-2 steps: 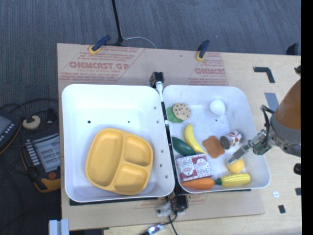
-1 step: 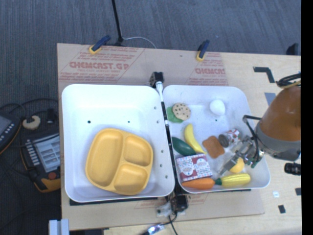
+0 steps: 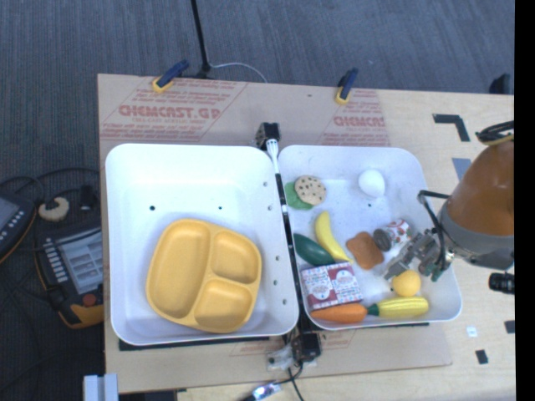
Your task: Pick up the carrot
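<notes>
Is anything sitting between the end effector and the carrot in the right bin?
Yes. The end effector sits near the bin's right side, while the carrot lies at the front edge, below the red-and-white box. A lemon and a corn cob lie between them.

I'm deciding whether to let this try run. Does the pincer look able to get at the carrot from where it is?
Probably yes. The carrot lies uncovered along the right bin's near wall, and the pincer is already over that bin. The red box and corn crowd it, leaving little room.
</notes>
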Controlling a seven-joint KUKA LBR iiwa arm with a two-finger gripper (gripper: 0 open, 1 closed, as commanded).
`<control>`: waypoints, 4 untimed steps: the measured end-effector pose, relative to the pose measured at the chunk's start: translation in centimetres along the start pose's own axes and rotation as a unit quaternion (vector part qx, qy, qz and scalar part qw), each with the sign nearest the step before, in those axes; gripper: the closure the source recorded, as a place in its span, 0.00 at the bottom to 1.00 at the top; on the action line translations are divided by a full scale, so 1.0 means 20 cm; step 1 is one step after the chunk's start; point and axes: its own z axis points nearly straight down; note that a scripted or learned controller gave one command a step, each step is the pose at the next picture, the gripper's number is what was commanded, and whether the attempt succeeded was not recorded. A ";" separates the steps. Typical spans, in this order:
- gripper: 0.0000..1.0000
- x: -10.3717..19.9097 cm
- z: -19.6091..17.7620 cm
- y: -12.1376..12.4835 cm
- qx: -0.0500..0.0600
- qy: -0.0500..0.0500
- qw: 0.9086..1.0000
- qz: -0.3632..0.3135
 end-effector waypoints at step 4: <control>0.00 0.14 -0.04 0.18 0.005 0.008 0.994 0.111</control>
